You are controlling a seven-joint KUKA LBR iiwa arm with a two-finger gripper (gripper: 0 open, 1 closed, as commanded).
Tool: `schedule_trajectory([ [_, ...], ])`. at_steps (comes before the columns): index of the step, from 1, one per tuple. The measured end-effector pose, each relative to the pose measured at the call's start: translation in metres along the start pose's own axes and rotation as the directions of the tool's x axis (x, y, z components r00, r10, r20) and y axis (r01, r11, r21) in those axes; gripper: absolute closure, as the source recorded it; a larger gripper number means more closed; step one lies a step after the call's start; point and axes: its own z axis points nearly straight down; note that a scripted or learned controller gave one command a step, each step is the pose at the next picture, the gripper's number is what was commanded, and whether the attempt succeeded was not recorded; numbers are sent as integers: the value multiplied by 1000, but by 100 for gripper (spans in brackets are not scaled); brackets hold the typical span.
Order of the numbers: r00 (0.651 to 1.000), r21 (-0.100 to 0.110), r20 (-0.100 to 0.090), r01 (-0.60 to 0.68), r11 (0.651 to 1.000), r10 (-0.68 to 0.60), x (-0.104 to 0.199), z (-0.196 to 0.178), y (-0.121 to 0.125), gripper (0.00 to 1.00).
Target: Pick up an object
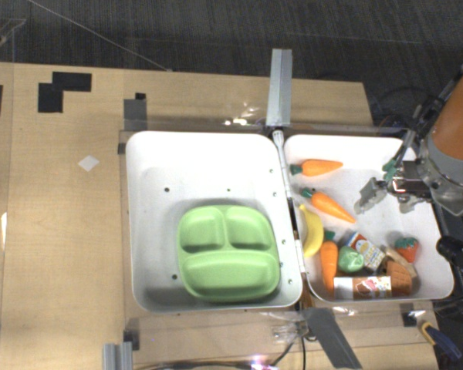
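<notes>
The right bin (370, 146) holds several toy foods. One carrot (318, 166) lies at the back left and a second carrot (330, 205) slants below it. A third carrot (328, 260) stands next to a yellow banana (312, 232). A green vegetable (350, 261), a small can (368, 250), a red tomato-like piece (406, 247), a brown bread piece (400, 274) and a labelled box (363, 287) crowd the front. My gripper (380, 182) hangs over the bin's middle right, right of the second carrot. Its fingers (368, 196) are spread open with nothing between them.
The left bin (150, 206) holds a green divided plate (228, 251) near its front. A grey metal post (279, 87) stands behind the ridge between the bins. The arm's orange band (457, 122) comes in over the right bin's right wall.
</notes>
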Motion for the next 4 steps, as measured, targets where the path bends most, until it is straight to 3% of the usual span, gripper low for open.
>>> schedule_trajectory([
  [1, 987, 1, -1, 160, 987, -160, 25, 94, 70, 0],
  [2, 995, -2, 0, 96, 995, -96, -13, 182, 95, 0],
  [3, 995, -7, 0, 97, 995, -97, -13, 171, 97, 100],
  [4, 982, -2, -1, 191, 982, -191, 83, 94, 128, 100],
])
